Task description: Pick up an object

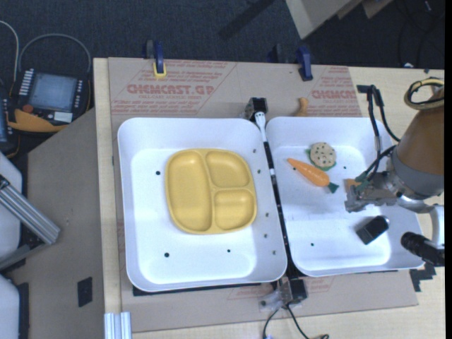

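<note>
Gripper (357, 191) sits low in the right bin (311, 249), just beside the leafy end of the toy carrot (308, 171), so I'd guess the carrot's the target. A round spotted cookie (323, 155) lies near it. Honestly can't tell whether the gripper's open, closed or holding anything.

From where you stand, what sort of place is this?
Probably a robotics lab test bench: a robot arm reaches over two white bins, one holding a yellow tray, the other a toy carrot, and a control pad lies alongside.
</note>
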Available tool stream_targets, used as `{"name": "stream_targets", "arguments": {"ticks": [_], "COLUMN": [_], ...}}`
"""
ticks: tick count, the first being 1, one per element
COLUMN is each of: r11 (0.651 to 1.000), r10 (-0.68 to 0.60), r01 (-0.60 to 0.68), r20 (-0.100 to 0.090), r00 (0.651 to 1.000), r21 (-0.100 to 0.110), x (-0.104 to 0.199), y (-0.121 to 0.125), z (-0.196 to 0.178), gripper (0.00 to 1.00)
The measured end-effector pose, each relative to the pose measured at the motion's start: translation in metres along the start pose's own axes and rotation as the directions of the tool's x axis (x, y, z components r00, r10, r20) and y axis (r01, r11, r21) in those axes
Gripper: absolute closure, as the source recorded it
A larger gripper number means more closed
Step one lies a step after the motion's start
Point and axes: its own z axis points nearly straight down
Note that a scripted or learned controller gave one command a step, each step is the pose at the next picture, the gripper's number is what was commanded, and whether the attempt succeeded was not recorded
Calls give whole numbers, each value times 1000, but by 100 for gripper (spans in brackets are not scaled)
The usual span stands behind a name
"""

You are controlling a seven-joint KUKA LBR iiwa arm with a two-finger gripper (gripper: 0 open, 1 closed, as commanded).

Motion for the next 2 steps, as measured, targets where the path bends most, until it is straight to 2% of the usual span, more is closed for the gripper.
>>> {"name": "stream_targets", "arguments": {"ticks": [1,2], "r11": [1000,1000], "r10": [-1,0], "r01": [1,0], "r20": [1,-1], "r00": [1000,1000], "r21": [-2,4], "x": [1,1], "y": [1,1], "z": [-63,-68], "gripper": [100,100]}}
